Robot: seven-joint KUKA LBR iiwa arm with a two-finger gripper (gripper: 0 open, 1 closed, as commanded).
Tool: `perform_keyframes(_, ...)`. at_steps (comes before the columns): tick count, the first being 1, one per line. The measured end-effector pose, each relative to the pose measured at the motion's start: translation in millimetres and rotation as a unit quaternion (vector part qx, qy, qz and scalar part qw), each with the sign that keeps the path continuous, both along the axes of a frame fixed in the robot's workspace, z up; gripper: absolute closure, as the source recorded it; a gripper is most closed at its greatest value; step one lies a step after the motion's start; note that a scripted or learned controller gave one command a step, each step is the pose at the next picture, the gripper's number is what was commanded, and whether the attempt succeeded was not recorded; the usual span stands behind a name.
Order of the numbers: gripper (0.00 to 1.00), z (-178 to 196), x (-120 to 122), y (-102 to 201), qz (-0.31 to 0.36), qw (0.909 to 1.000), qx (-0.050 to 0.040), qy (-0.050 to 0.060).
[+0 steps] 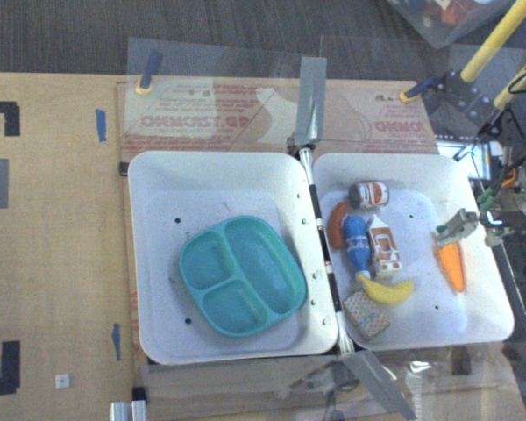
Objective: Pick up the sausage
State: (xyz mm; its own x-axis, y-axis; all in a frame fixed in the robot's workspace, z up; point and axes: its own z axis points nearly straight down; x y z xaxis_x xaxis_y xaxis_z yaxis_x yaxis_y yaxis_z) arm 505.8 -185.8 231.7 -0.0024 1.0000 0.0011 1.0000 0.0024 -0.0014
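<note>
The jaws stand low over the right-hand part of the right bin (421, 202), at the upper end of the carrot (453, 267). How wide they are set cannot be told from this angle, and nothing is seen between them. Whether they touch the carrot cannot be told either. The arm enters from the right edge of the view.

The carrot lies lengthwise near the bin's right wall, with its narrow tip pointing toward the near edge.

The sausage (336, 224), a reddish-orange oblong, lies on the far side of the same bin, close against its left wall (well apart from the jaws). Just beside it on its right is a blue bottle (357, 243), lying on its side and touching or nearly touching it. A small carton (384, 249) with red and white print rests against the bottle's other side. Above this group lies a can (368, 194) on its side. Below the group is a banana (387, 291), and by the bin's near-left corner a speckled pad (366, 314).

The left bin (158, 191) adjoins the right one and holds a teal divided plate (241, 274), lying flat with three compartments.

Both bins sit on a cardboard-covered surface (53, 261) bearing black corner marks and strips of blue tape.
</note>
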Motion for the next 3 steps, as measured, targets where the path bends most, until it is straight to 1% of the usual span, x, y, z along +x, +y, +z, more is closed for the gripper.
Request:
perform_keyframes(1, 1.0, 10.1, 0.6, -1.3, -0.001, 1.0, -0.0007, -0.002)
perform_keyframes(2, 1.0, -19.0, -0.9, 5.3, -0.085, 0.9964, 0.0005, 0.001)
perform_keyframes(3, 1.0, -22.0, -12.6, 19.3, -0.215, 0.9766, 0.0002, 0.002)
